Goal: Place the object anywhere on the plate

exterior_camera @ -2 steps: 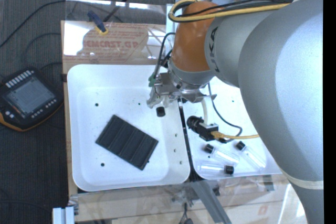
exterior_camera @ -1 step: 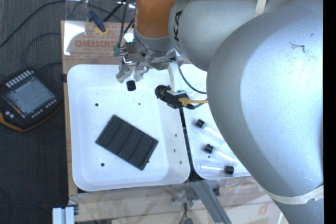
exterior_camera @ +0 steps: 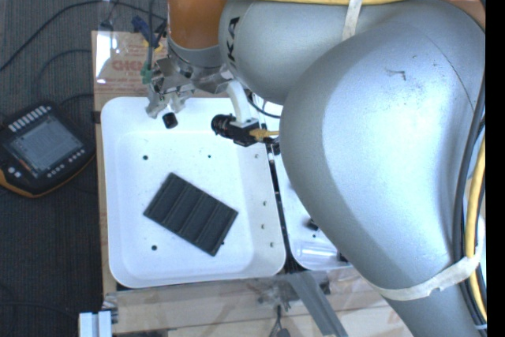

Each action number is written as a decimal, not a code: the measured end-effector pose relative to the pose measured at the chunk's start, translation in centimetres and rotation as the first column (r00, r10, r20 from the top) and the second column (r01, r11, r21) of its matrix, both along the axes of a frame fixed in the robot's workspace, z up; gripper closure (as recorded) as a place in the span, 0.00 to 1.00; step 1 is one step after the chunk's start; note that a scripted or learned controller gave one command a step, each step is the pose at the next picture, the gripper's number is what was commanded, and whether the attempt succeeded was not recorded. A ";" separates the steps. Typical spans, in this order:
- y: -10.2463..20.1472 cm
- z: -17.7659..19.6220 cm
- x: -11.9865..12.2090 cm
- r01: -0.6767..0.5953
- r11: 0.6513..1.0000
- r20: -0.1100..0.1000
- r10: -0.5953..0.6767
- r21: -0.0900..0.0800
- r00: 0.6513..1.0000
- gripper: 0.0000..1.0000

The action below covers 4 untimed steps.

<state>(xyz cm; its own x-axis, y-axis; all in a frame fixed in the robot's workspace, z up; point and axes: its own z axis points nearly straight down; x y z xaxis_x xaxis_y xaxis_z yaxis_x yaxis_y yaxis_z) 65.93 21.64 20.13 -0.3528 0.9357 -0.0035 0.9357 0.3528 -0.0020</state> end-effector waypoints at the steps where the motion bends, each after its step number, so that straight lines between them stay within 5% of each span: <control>1: 0.0 0.9 0.0 -0.001 1.000 0.000 0.001 -0.004 1.000 1.00; 4: 0.1 3.5 0.0 -0.004 1.000 0.001 0.004 -0.014 1.000 1.00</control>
